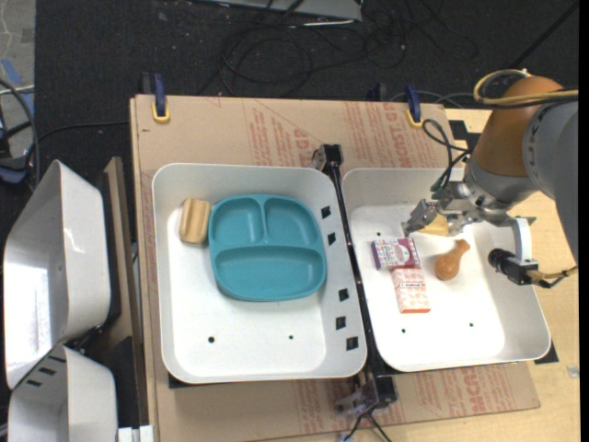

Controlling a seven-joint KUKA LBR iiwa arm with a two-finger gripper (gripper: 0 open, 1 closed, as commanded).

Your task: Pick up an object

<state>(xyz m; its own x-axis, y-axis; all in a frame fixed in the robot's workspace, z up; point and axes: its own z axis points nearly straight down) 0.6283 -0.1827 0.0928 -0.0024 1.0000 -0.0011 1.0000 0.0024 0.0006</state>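
I see two white bins side by side on the tabletop (239, 122). The left bin (175, 274) holds a blue plate (267, 247) with three parts in it. The plate sits near the middle of that bin, a bit toward 12 o'clock. Just beside the plate, at its 9 o'clock side, is a small tan block (194, 220) that looks like a bit of bread. It touches the plate's rim or is very close to it; I cannot tell which.

The right bin (479, 339) holds the small things I could pick up. A purple and white packet (394, 251) lies near the middle of that bin. At 6 o'clock from it, just beside it, lies a red and white box (411, 291). At 3 o'clock from the packet is a brown thing shaped like a chicken leg (450, 261). A pale yellow piece (435, 226) lies at 12 o'clock from the chicken leg.

The grey arm (543, 145) reaches in from 3 o'clock. Its jaws (433, 214) are low over the right bin, right at the pale yellow piece. I cannot tell if the jaws are spread or pressed together, or if they have that piece.
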